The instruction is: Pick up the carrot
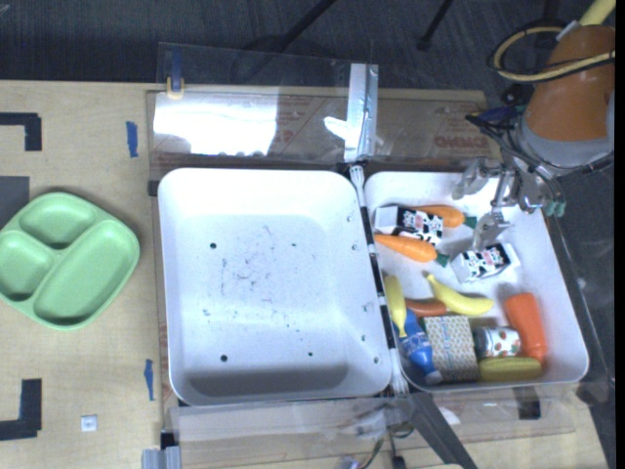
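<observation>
The carrot (pixel 407 248) is orange with a green stub at its right end. It lies slanted in the upper left of the right bin (pixel 569 291), just below a cow-patterned carton (pixel 420 223). A second orange piece (pixel 441 213) pokes out behind that carton. My gripper (pixel 488 228) hangs over the upper middle of the right bin, to the right of the carrot and a little higher in the view, just above a second cow-patterned carton (pixel 485 260). Nothing shows in its grasp.
The right bin also holds a banana (pixel 459 299), a yellow piece (pixel 394 301), an orange-red item (pixel 527 322), a blue item (pixel 418 352), a speckled block (pixel 451 345) and a small can (pixel 500 340). The left bin (pixel 176 291) adjoins it. A green divided plate (pixel 63 259) sits far left.
</observation>
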{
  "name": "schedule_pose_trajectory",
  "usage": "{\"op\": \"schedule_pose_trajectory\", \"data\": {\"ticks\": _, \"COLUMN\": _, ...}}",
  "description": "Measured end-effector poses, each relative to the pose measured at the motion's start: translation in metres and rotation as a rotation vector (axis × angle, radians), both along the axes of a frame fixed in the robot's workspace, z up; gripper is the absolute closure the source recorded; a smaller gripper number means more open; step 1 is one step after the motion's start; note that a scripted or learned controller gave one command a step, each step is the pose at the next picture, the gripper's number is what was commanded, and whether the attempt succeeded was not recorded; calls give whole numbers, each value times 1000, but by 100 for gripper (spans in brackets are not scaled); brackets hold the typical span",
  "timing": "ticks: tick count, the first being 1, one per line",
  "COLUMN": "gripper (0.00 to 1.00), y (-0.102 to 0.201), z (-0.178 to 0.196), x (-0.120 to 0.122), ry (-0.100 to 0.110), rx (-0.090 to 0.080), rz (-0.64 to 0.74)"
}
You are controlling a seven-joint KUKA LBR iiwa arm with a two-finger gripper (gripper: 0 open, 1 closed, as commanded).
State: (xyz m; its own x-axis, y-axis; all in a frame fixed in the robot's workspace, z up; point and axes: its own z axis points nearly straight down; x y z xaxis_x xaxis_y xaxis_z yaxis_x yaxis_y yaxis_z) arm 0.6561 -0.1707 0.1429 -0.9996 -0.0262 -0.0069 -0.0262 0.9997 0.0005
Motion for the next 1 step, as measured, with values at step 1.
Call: {"op": "schedule_pose_trajectory", "data": {"ticks": 1, "gripper": 0, "y": -25, "z": 58, "x": -19, "ry": -3, "rx": -2, "rz": 73}}
